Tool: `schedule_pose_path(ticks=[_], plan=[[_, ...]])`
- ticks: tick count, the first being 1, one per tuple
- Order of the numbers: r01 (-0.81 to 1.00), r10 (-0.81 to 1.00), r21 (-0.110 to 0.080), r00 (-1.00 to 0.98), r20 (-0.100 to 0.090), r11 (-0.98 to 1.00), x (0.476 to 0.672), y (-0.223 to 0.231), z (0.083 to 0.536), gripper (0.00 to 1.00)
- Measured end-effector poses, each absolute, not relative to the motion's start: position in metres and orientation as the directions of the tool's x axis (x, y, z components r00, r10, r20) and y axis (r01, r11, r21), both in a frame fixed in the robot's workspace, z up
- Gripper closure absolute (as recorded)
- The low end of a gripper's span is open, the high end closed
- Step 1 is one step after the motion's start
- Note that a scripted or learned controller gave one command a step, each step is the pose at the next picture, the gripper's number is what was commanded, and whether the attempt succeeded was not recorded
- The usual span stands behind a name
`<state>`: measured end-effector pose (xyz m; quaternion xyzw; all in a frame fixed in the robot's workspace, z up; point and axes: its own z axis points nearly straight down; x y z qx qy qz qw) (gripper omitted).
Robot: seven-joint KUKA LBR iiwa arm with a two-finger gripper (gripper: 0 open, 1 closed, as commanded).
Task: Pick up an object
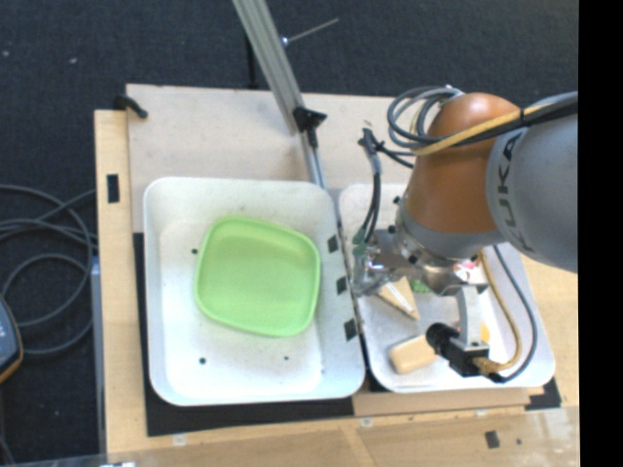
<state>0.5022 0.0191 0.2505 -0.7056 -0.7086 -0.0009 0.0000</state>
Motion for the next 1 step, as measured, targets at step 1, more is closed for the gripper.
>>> schedule_pose_path(ticks=[1], plan=[[1.0, 1.0, 0.0, -0.003, 0.0, 0.003, 0.502, 0.0661, 0.2384, 1.0]])
